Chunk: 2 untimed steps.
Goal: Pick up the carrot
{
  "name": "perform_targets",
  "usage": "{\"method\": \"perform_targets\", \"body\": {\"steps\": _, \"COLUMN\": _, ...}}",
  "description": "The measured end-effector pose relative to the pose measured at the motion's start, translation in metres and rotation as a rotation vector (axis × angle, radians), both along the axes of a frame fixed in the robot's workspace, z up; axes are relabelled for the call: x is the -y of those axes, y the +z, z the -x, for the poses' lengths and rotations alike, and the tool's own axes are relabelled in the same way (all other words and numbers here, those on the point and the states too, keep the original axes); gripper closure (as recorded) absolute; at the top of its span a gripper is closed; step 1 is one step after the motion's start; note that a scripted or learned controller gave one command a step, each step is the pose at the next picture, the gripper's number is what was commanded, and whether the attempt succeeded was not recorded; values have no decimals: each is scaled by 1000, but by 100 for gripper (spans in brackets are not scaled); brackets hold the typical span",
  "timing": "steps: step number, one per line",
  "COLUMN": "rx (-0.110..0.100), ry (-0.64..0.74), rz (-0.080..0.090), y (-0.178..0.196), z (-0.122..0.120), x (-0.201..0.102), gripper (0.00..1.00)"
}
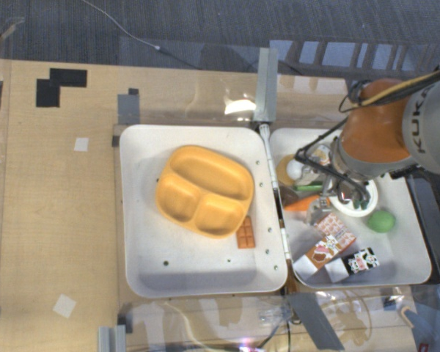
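Pincer (330,205) low in right bin (418,270), grip state unclear, carrot (298,204) just at its nine o'clock, yellow plate (204,190) in left bin (143,270).

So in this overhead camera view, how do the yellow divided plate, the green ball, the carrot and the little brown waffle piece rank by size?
Largest to smallest, as they look:
1. Yellow divided plate, by far.
2. Carrot, though the arm partly hides it, so this is unsure.
3. Green ball and brown waffle piece look about alike; I would not rank them.

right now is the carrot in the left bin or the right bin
In the right bin. The carrot lies near that bin's left wall, just left of the gripper; whether the gripper touches it cannot be told.
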State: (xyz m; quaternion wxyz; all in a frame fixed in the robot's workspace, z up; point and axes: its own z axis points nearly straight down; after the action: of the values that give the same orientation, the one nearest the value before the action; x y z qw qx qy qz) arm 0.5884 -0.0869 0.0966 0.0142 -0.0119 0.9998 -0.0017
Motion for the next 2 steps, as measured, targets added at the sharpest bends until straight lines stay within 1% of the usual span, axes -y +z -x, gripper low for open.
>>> {"method": "perform_targets", "body": {"steps": 1, "rx": 4, "ry": -32, "rz": -4, "y": 0, "z": 4, "x": 2, "gripper": 0}}
{"method": "perform_targets", "body": {"steps": 2, "rx": -8, "ry": -131, "rz": -5, "y": -5, "z": 1, "x": -3, "gripper": 0}}
